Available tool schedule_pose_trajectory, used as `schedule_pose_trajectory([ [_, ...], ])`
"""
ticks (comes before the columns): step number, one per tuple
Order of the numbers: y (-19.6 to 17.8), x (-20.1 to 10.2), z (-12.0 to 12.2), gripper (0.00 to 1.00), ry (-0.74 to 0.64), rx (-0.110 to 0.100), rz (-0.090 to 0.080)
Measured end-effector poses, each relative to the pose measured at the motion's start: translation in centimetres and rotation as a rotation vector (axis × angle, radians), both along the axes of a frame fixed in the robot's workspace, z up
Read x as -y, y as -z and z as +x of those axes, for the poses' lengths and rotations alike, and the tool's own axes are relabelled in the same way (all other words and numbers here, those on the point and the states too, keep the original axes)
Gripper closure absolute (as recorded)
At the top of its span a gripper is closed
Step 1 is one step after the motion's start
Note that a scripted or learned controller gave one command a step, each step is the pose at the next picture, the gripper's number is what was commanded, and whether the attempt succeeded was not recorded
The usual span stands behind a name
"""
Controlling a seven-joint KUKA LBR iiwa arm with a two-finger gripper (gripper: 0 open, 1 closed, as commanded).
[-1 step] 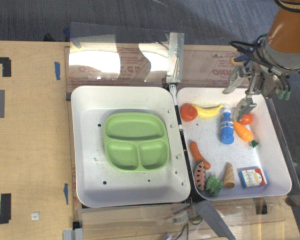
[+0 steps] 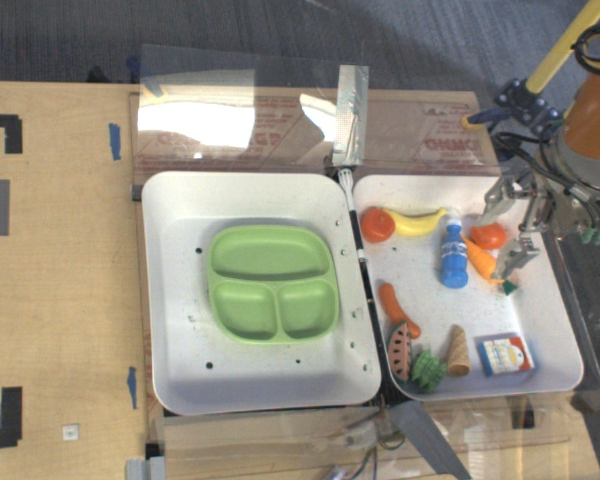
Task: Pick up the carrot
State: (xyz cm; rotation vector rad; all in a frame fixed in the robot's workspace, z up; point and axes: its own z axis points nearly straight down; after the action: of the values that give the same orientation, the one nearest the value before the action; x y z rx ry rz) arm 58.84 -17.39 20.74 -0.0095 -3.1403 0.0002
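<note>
The carrot (image 2: 482, 259) is orange with a small green top and lies slanted near the right wall of the right bin (image 2: 565, 343). It sits just right of a blue bottle (image 2: 453, 256) and below a red-orange round item (image 2: 489, 235). My gripper (image 2: 512, 225) hangs over this spot, its jaws spread. One finger (image 2: 497, 197) is above the red-orange item, and the other finger (image 2: 527, 251) is just right of the carrot's green end. Nothing is clamped between them. The carrot rests on the bin floor.
The right bin also holds a red tomato (image 2: 377, 224), a banana (image 2: 418, 222), a red chili (image 2: 397, 306), a watermelon slice (image 2: 399, 350), a green broccoli piece (image 2: 427, 370), an ice-cream cone (image 2: 458, 350) and a small box (image 2: 504, 354). A green divided plate (image 2: 273, 281) sits in the left bin (image 2: 170, 298).
</note>
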Motion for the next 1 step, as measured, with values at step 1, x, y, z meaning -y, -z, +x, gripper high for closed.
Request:
schedule_pose_trajectory([
  [1, 11.01, 3.36, 1.42, 0.00, 0.033, 0.011, -0.002],
])
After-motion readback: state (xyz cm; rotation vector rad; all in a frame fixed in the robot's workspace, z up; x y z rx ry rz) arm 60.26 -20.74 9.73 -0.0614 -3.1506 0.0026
